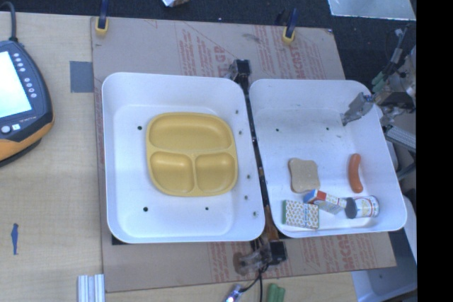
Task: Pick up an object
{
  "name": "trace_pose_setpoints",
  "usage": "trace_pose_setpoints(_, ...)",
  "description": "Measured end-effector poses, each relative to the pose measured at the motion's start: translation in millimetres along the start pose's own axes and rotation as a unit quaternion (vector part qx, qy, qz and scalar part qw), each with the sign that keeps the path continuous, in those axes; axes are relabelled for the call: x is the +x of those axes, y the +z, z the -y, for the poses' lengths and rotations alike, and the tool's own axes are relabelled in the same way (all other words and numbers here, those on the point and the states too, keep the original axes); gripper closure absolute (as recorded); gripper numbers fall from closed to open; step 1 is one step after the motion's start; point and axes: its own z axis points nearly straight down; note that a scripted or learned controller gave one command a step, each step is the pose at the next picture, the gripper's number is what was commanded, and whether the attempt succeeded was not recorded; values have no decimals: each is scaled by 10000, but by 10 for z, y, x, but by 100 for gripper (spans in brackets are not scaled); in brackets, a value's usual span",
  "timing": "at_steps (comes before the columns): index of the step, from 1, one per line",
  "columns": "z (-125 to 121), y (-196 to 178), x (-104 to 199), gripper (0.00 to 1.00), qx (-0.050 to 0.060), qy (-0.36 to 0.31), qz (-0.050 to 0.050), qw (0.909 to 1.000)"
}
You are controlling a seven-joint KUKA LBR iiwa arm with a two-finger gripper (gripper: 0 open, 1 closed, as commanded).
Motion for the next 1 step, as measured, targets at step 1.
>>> trace_pose_setpoints(1,204,1342,-288,0,13,-5,1,10000)
